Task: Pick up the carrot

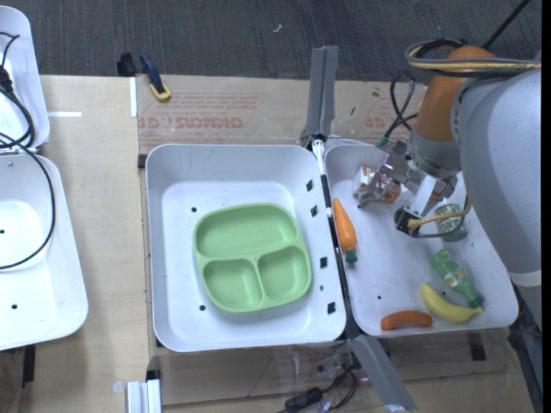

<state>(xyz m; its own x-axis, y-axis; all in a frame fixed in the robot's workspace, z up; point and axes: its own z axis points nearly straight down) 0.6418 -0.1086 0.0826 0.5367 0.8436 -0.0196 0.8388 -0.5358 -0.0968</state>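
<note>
The carrot [344,224] is orange with a green stub at its near end. It lies along the left wall of the right bin [392,256], pointing away from the camera. My gripper [376,189] hangs over the far part of that bin, a short way to the right of the carrot's far tip and apart from it. The grey arm with its orange band [441,101] comes in from the right above it. Nothing of the carrot is covered.
In the right bin's near corner lie a yellow banana [449,304], a green bottle [454,274] and a red-orange sausage-shaped piece [406,320]. The left bin [172,231] holds a green divided plate [251,256]. A grey post [323,89] rises between the bins at the back.
</note>
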